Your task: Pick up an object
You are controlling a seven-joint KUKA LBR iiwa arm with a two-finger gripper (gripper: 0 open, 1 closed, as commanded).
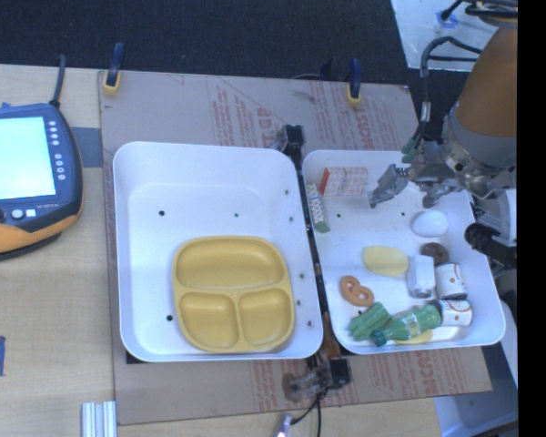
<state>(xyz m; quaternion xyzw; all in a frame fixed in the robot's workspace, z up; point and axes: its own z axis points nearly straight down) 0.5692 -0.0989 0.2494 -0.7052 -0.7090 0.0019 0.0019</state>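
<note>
The right bin (338,167) holds several small objects: a pale box (346,182), a white egg (429,222), a yellow lump (386,260), a pretzel (356,290), a green bottle (408,324), a green vegetable piece (369,320), a brown round piece (434,252) and small white containers (421,276). My gripper (391,185) hangs over the bin's far right part, just right of the pale box and above-left of the egg. I see nothing held in it.
The left bin (146,180) contains a yellow divided plate (235,292). A narrow printed packet (317,209) lies along the wall between the bins. A control tablet (23,176) rests on the bench at the far left. Blue clamps (354,78) stand at the board's back edge.
</note>
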